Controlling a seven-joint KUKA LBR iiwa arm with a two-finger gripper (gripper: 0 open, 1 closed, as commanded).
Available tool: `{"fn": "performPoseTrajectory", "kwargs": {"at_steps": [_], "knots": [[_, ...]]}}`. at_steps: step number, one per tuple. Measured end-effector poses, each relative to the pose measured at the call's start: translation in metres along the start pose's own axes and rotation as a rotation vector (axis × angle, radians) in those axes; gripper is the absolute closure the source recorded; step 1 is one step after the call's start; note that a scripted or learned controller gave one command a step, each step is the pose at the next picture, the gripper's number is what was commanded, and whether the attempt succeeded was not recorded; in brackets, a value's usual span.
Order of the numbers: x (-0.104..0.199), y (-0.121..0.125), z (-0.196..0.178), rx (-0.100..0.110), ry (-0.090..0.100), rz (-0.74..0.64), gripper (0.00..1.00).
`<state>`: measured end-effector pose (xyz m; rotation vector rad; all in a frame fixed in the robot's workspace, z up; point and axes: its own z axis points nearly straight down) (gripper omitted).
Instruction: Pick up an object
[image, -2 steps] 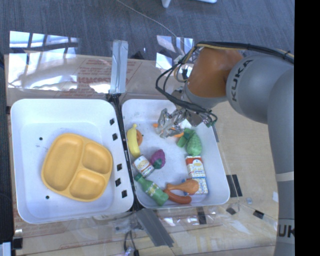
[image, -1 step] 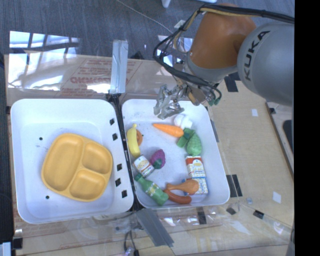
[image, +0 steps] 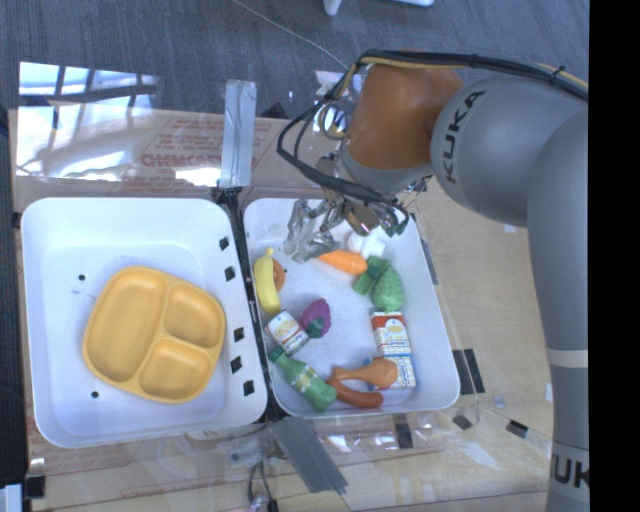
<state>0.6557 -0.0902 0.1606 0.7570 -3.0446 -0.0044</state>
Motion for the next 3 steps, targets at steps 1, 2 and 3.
{"fn": "performPoseTrajectory", "kwargs": {"at_steps": [1, 2, 3], "knots": [[-0.014, 0.02, -0.065, 0.009, -0.011, -0.034, 1.0], [0.033, 0.048, -0.03, 0.003, -0.003, -0.14, 1.0], [0.016, 0.034, -0.059, 0.006, -0.006, -0.098, 1.0]]}}
